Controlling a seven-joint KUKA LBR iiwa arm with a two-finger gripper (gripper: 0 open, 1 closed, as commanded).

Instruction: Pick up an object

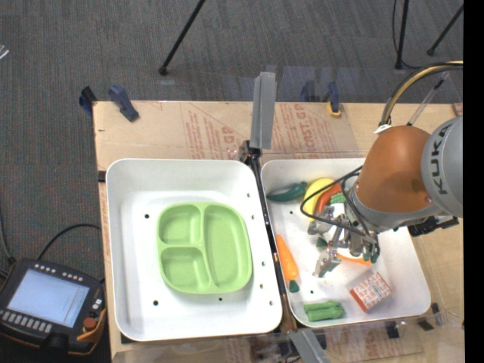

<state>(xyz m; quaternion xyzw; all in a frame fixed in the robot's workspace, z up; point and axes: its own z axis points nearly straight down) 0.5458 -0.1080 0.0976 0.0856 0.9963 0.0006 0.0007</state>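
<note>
My gripper (321, 248) hangs low in the middle of the right bin (412, 274), under the arm's orange band. It is open, and I see nothing between its fingers. A carrot (285, 257) lies just to its left along the bin's left wall. A small orange piece (357, 259) lies right beside the gripper, partly hidden by it. Behind the gripper sit a dark green vegetable (286, 193) and a yellow and orange item (322, 190), partly covered by the arm.
A red and white box (370, 291) and a green item (324, 310) lie near the right bin's front edge. The left bin (128, 203) holds a light green divided plate (203, 247). A grey post (263, 119) stands behind the bins.
</note>
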